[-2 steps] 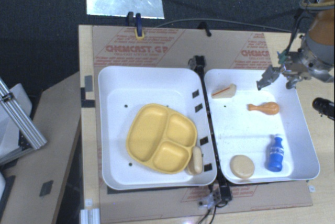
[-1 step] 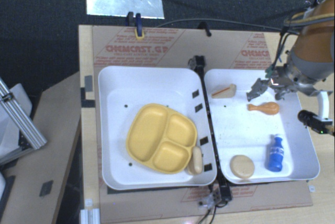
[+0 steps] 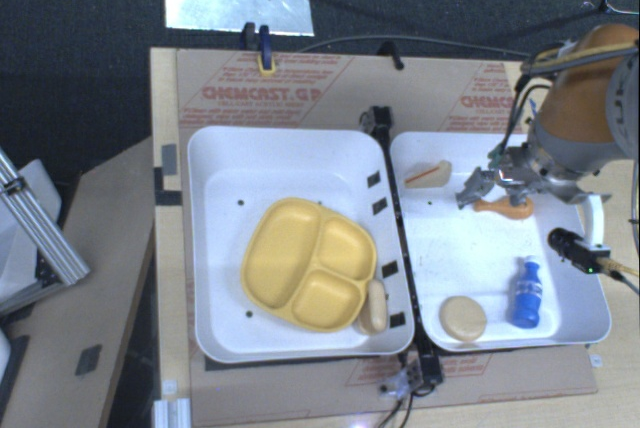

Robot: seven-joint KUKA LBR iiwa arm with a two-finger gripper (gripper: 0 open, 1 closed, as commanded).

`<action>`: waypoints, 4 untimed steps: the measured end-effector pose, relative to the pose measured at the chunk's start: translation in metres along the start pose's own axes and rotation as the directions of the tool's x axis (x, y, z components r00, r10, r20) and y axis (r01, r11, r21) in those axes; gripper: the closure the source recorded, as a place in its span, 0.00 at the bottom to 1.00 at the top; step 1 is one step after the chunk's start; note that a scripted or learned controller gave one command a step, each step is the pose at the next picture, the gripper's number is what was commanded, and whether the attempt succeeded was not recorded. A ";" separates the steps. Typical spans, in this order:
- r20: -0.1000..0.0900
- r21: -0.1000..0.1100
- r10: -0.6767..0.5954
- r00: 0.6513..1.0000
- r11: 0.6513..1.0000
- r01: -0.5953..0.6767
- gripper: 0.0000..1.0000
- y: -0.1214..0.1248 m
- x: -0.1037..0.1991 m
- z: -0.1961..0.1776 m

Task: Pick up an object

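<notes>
1. Camera view: the worktop, a pale board with red lettering, bears two shallow white bins side by side. The black divider strip between them serves as the landmark here.
2. Left of the divider sits the left white bin. In it lies a yellow plastic plate with three compartments, its right edge near the divider.
3. A small beige rounded piece lies between that plate and the divider, touching the plate's lower right rim.
4. Right of the divider sits the right white bin.
5. A pale wedge-shaped piece with a reddish edge lies just right of the divider, near the bin's far wall.
6. An orange curved object lies farther right of the divider, in the bin's upper half.
7. A round tan disc lies near the bin's front wall, a little right of the divider.
8. A small blue bottle with a white label lies just right of the disc, well apart from the divider.
9. The grey arm with an orange band reaches in from the right. Its tool hangs low over the right bin, directly above the left end of the orange curved object.
10. The fingers spread narrowly apart; nothing sits between them.
</notes>
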State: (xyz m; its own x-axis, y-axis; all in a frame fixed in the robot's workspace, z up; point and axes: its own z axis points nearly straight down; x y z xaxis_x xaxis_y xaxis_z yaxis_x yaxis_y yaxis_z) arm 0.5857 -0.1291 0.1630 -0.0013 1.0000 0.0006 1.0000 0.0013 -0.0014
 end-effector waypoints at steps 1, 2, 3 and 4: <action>0.000 0.000 -0.002 1.000 1.000 0.002 0.00 0.008 0.003 0.059; 0.002 -0.005 -0.001 1.000 1.000 0.001 1.00 0.009 0.002 0.044; 0.001 -0.006 -0.002 1.000 1.000 0.002 1.00 0.010 0.001 0.001; 0.002 -0.008 -0.003 1.000 1.000 0.003 1.00 0.010 0.000 -0.063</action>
State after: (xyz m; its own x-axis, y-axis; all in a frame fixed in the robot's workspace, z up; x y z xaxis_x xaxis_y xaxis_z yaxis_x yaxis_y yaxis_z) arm 0.5960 -0.1294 0.2259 -0.0041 1.0000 -0.0013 1.0000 0.0041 0.0065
